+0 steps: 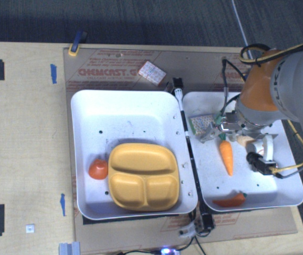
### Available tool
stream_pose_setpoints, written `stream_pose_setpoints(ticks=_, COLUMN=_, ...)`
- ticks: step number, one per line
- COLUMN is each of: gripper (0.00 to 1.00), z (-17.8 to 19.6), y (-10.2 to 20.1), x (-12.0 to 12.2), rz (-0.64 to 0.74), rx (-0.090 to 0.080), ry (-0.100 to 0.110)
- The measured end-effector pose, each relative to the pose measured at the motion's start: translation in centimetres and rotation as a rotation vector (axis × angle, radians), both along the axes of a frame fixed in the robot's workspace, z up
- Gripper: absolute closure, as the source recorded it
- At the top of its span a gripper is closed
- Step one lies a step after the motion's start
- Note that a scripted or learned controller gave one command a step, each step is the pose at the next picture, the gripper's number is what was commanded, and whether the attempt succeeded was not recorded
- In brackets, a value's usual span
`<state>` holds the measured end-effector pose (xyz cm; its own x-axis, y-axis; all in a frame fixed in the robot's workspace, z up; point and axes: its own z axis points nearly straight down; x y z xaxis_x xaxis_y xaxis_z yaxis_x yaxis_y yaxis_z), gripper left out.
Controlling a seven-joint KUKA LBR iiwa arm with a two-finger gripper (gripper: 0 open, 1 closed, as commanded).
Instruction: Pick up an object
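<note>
Within the right bin [294, 190], I see the gripper [226, 135] touching the carrot [226, 156]; jaw state I cannot tell

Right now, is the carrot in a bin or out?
In. The carrot lies flat on the floor of the right bin, below the gripper.

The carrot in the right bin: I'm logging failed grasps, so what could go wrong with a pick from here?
The gripper sits right at the top end of the carrot, so a grasp there may catch only the tip and let it slip or swing. A crumpled wrapper lies just beside that spot and could get pinched along with it. The arm's black cable trails low in the right bin beside the carrot and might snag or nudge things.
</note>
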<state>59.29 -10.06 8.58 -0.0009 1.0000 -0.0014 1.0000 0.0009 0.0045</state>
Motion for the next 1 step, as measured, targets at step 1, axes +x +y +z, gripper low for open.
stream_pose_setpoints(ticks=1, gripper=1.0, z=1.09, y=0.06, x=0.12, rz=0.002, rx=-0.001, ry=-0.003)
